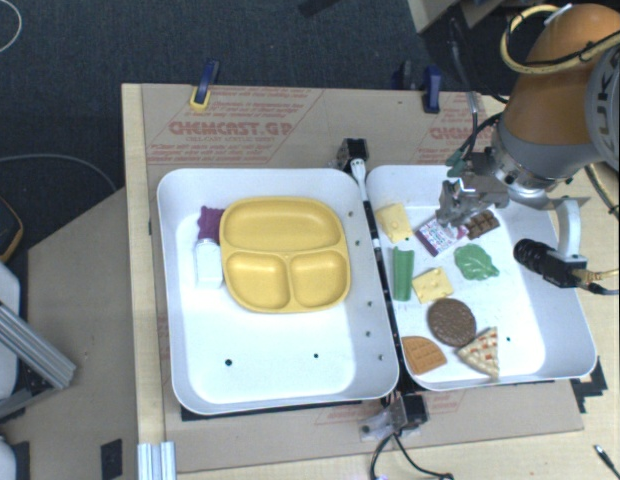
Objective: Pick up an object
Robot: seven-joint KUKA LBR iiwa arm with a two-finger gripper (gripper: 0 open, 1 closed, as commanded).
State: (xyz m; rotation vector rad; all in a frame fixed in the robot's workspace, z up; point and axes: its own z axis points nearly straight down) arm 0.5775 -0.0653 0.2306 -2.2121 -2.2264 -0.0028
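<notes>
From the fixed camera above the bench, the grey arm with its orange band (pixel 565 78) reached in from the right and bent down over the far part of the right-hand shallow white bin (pixel 560 353). Its two-finger gripper (pixel 462 206) hung low among the toy foods there, close over a small purple-and-white packet (pixel 435 234) and a dark brown chocolate-like bar (pixel 481 225). Whether the claw stood wide, narrow or closed on anything could not be told, because the wrist covered it from above.

In the same bin lay a pale yellow cheese-like block (pixel 394 221) near the far left corner, a green stick-shaped piece (pixel 402 273) along the left wall, and a second yellow cheese square (pixel 432 285) just beside the stick. A green leafy lettuce piece (pixel 475 262) lay near the middle, with a round dark brown cookie (pixel 452 321) nearer the camera. A tan biscuit (pixel 423 354) and a pizza slice (pixel 481 351) lay near the front wall, the slice just beside the cookie.

The left-hand white bin (pixel 280 373) held a yellow plastic divided tray (pixel 285 251) with three compartments. A magenta object (pixel 209 222) and a small white object (pixel 207 262) lay against the tray's left side.
</notes>
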